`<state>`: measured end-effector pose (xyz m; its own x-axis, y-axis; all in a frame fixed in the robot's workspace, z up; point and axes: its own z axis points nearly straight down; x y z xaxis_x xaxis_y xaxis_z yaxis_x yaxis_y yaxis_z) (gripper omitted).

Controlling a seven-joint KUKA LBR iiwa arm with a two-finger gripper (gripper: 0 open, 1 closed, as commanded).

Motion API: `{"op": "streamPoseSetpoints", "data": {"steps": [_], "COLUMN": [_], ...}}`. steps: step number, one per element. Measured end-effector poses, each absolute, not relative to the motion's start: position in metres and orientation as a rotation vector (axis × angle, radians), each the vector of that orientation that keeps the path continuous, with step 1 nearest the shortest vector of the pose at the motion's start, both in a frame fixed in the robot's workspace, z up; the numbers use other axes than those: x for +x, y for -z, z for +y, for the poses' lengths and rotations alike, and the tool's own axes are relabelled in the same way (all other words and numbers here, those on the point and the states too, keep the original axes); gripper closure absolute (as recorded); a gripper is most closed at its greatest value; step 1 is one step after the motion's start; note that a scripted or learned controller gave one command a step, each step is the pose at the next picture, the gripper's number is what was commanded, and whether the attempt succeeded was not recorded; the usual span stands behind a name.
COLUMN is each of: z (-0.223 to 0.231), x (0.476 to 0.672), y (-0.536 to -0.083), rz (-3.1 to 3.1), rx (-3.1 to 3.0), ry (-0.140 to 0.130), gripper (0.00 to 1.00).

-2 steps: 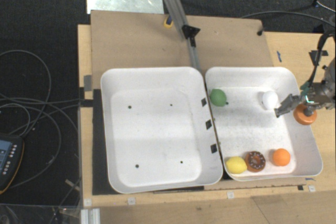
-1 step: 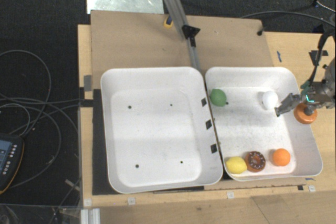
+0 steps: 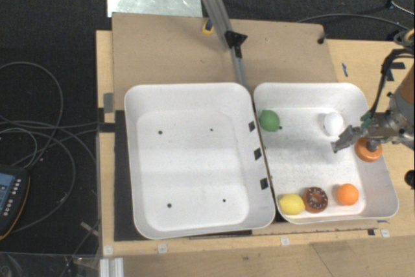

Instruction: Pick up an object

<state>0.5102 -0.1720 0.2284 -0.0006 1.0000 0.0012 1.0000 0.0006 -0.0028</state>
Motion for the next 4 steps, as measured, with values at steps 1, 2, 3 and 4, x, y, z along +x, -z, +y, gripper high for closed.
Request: {"op": "streamPoseSetpoints", "data": {"steps": [1,2,3,4], "z": [-0.18,-0.183,-0.184,-0.186], "x": [0.505,0.501,0.503,0.497], "y": [-0.17,-0.127,-0.14,-0.2], "rz": [-2.217,-2.218,-2.224,-2.231], "rx": [-2.219,-2.219,-2.223,-2.223], "ry": [-0.004,-0.002,0.003,0.005], "gripper": [0.0,0.0,1.0,1.0]}}
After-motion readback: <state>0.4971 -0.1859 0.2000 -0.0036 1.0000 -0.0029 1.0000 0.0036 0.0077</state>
